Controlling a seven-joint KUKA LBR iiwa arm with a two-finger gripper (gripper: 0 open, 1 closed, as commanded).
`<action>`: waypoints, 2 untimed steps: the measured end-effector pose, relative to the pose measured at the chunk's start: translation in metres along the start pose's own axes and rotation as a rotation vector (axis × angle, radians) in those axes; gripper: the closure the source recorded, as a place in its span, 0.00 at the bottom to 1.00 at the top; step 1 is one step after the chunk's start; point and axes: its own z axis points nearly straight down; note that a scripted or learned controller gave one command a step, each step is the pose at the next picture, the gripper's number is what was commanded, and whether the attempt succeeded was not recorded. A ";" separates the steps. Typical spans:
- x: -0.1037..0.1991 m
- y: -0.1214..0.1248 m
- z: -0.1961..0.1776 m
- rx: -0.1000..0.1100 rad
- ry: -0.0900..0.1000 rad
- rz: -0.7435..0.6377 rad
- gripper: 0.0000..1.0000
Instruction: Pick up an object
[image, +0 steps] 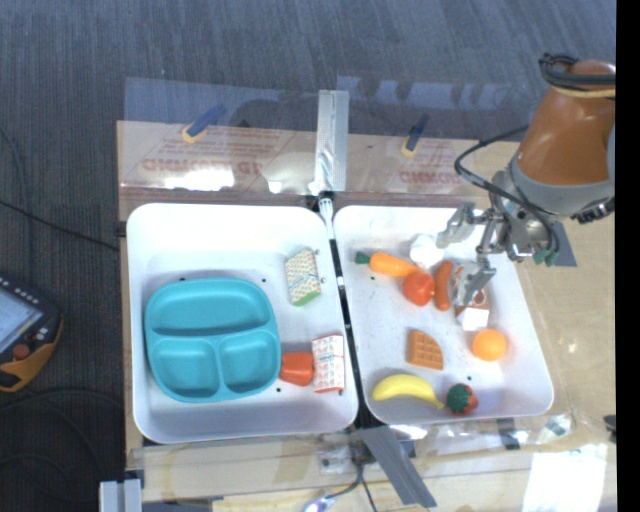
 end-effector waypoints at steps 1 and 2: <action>-0.006 0.000 0.121 0.001 -0.002 0.039 0.00; 0.004 0.057 0.126 0.002 -0.012 -0.016 0.00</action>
